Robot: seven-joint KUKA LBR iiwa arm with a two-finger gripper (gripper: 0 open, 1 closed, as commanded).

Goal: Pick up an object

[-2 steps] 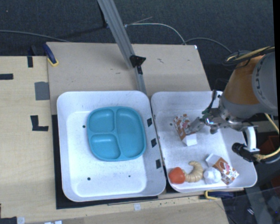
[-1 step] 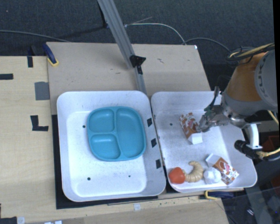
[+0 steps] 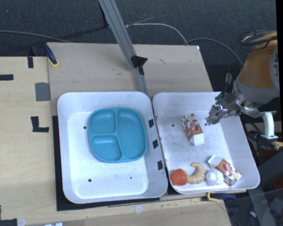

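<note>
Hovering over the right shallow white bin (image 3: 237,143), the grey two-finger gripper (image 3: 213,118) holds nothing; whether its jaws are wide or narrow, I cannot tell. Just left lies a red-and-white carton (image 3: 192,129). A blue divided plate (image 3: 117,135) fills the left bin (image 3: 72,151).

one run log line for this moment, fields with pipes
gripper above right bin, nothing between fingers | nearest: carton | near edge: tomato, croissant | left bin: blue plate
</note>
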